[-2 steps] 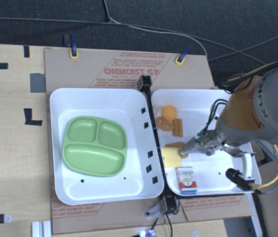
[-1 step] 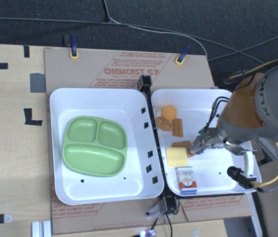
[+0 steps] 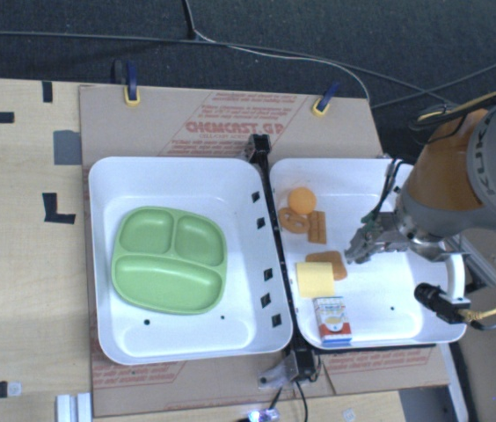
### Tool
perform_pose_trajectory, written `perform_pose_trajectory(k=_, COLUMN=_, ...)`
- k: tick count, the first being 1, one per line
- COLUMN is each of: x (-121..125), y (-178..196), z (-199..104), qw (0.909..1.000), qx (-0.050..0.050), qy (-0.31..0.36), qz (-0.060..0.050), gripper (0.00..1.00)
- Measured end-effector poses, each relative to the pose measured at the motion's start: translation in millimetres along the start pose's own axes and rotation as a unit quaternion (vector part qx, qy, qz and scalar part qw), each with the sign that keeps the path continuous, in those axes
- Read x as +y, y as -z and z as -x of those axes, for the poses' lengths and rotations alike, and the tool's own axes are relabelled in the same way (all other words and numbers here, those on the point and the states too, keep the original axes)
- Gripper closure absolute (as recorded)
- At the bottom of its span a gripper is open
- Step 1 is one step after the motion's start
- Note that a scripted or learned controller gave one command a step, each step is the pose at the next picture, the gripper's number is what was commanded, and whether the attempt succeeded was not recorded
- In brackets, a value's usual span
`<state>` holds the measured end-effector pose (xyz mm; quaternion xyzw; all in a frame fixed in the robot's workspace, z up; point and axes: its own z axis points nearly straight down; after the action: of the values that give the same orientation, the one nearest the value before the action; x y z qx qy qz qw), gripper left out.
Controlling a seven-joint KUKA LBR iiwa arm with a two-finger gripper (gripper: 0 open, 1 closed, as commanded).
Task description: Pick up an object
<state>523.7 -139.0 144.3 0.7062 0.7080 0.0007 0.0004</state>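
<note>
Food items sit in right bin (image 3: 406, 328), lower right of frame: orange ball (image 3: 302, 200), pretzel (image 3: 293, 222), brown bar (image 3: 317, 228), bread slice (image 3: 327, 263), yellow block (image 3: 315, 280), small carton (image 3: 331, 318); gripper (image 3: 360, 244) hovers just right of bread slice, jaws' state unclear; left bin (image 3: 107, 178) holds green divided plate (image 3: 170, 259); cardboard-covered desk (image 3: 230, 121) underneath.

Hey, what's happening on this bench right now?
A robot arm reaches in from the right over the right bin, set on picking something up. Its gripper hangs low beside a brown block and holds nothing that shows. Nearby lie a yellow block, a small carton, an orange ball and a pretzel. The left bin holds a green divided tray.
</note>
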Motion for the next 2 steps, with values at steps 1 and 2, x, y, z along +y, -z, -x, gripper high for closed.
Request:
perform_pose_trajectory(k=1, x=6, y=45, z=-5, qw=1.0, qx=0.0, qy=0.0, qz=0.001, gripper=1.0)
perform_pose_trajectory(k=2, x=7, y=62, z=-6, qw=1.0, qx=0.0, qy=0.0, qz=-0.001, gripper=1.0)
